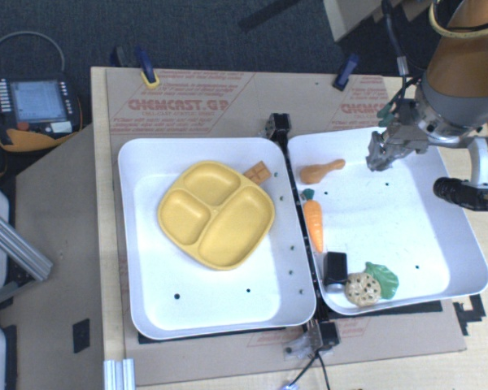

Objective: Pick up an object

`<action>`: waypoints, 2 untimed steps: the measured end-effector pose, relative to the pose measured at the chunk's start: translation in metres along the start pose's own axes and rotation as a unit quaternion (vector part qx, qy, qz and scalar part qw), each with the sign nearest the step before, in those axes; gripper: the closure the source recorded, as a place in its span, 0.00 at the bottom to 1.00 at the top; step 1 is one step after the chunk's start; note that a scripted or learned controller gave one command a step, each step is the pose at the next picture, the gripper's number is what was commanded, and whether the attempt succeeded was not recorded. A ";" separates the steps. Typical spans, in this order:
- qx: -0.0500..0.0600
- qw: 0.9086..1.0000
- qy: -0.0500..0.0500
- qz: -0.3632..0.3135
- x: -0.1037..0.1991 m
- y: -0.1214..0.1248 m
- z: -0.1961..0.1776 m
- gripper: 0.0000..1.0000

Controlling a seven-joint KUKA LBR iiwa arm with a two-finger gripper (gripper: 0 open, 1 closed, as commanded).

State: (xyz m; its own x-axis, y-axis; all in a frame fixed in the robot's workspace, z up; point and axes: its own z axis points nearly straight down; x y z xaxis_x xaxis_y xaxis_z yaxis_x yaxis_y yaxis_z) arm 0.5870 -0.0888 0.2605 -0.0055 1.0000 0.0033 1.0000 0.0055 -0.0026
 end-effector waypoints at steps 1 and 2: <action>0.000 1.000 0.000 0.000 0.041 -0.014 0.006 1.00; 0.001 1.000 0.000 -0.001 0.101 -0.034 0.011 1.00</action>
